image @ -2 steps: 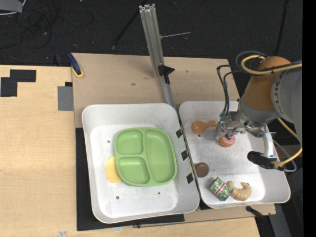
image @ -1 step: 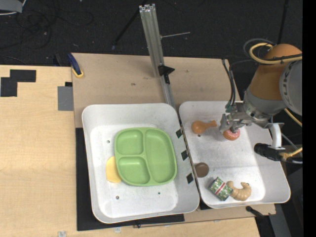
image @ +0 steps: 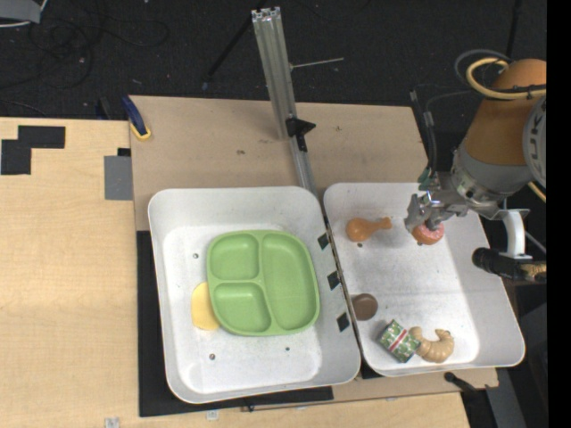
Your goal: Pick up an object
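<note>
Over the right bin (image: 500, 324), near its far edge, I have the gripper (image: 426, 219) low over a small reddish piece (image: 429, 234). That piece sits just beneath the fingertips and seems to touch them, but I cannot tell whether the fingers are spread or closed, nor whether they have it between them. I judge this to be the grasp step, so before lifting I would want the fingers straddling the piece evenly, low enough to catch its sides and not merely its top, then close slowly and rise straight up. If it skids on the bin floor, I would retry rather than drag it.

As far as I can see, the reddish piece is roundish and shows no clear long axis, so the angle of approach should matter little. Just to its left lies an orange drumstick-shaped toy (image: 367, 229), its long axis running left to right, thick end to the left and thin end toward the gripper. A grasp across that axis would suit it, if I switched targets.
</note>
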You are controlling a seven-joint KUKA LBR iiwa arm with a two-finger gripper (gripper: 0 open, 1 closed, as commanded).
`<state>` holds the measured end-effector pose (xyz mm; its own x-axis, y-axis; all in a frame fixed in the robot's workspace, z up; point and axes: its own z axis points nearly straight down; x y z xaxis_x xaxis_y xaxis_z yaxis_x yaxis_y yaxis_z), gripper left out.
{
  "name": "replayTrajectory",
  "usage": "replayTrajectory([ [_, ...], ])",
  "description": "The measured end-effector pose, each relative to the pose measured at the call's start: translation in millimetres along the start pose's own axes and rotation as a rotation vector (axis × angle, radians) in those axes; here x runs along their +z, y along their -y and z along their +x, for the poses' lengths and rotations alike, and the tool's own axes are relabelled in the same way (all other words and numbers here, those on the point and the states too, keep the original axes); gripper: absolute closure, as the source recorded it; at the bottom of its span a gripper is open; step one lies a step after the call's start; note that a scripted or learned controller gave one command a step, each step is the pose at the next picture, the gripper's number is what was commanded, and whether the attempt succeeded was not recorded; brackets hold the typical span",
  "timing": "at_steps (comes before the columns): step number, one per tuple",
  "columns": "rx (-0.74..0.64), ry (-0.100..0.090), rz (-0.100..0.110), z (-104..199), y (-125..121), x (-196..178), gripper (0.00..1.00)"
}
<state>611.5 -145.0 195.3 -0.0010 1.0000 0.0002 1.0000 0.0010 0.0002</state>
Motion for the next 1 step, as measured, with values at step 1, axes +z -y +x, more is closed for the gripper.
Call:
replayTrajectory([
  [1,0.0,0.001,-0.004,-0.5,-1.6,-63.7,1.0],
])
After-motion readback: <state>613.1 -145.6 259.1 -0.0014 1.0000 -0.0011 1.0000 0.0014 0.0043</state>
